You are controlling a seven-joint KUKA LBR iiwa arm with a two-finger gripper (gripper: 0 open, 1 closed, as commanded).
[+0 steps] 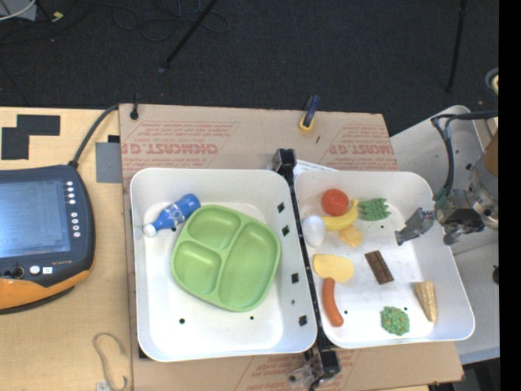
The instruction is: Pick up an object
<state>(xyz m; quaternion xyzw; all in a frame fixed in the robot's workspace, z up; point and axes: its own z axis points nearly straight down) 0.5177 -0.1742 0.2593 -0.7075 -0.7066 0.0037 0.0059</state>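
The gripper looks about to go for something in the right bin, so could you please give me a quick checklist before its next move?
1. Gripper positioned over the right bin: ok, at the bin's right edge.
2. Gripper holding nothing yet: cannot tell, too small to read.
3. Nearest target free-standing: ok, the brown block lies apart from its neighbours.
4. Ice-cream cone reachable: ok, alone near the right wall.
5. Crowded cluster avoided: not ok if aiming at the tomato, which touches the banana.
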